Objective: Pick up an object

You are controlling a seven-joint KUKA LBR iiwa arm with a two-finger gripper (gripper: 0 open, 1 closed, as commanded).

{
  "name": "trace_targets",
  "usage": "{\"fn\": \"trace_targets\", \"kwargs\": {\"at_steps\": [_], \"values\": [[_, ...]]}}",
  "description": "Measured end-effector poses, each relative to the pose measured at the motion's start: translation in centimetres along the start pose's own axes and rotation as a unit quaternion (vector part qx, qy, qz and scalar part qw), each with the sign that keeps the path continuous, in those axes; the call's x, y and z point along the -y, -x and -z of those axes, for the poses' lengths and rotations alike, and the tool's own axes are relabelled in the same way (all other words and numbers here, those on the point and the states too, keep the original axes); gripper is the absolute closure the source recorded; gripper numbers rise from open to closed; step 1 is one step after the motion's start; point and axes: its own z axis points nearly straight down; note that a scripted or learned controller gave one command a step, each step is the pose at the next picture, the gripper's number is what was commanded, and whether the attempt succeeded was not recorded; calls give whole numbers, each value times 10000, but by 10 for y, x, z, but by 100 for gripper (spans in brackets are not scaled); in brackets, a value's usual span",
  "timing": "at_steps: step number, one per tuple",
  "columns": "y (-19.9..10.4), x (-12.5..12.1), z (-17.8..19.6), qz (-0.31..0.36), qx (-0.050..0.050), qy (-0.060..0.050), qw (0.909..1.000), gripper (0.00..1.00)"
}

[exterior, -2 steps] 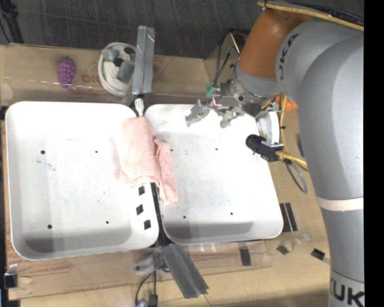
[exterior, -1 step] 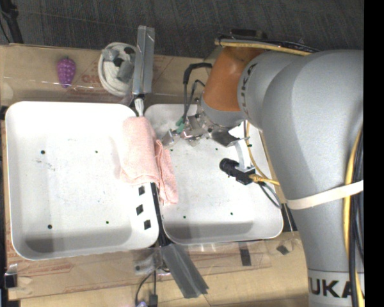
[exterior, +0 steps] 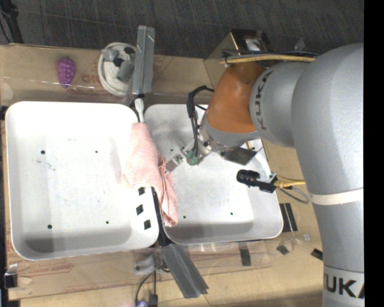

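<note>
One pink cloth (exterior: 143, 162) draped over the shared edge of two white bins (exterior: 70, 190), just left of the gripper (exterior: 184, 160) near the right bin's top-left corner, whether it is open or closed cannot be told

arm (exterior: 307, 107) comes in from the right, over the right bin (exterior: 211, 226). The gripper (exterior: 185, 158) sits low over that bin's far-left part, just beside the pink cloth (exterior: 144, 162). The cloth is draped over the meeting rims of both bins: part lies in the left bin (exterior: 25, 126), part hangs into the right one. There's a small green bit (exterior: 193, 160) at the gripper tip, can't tell if it's gripped. On the bench (exterior: 32, 56) beyond the left bin's far edge: purple knobbly thing (exterior: 66, 71) near the far-left corner, white roll (exterior: 115, 69) near the far-right corner, right beside an upright grey bar (exterior: 143, 56).
</note>
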Motion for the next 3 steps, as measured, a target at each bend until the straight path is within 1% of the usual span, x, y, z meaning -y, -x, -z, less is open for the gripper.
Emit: {"fn": "trace_targets", "kwargs": {"at_steps": [1, 2, 3], "values": [[30, -44, 1, 61, 7, 7, 10000, 0], [-6, -32, 101, 991, 6, 7, 9951, 0], [0, -7, -1, 2722, -4, 2, 9622, 0]]}}
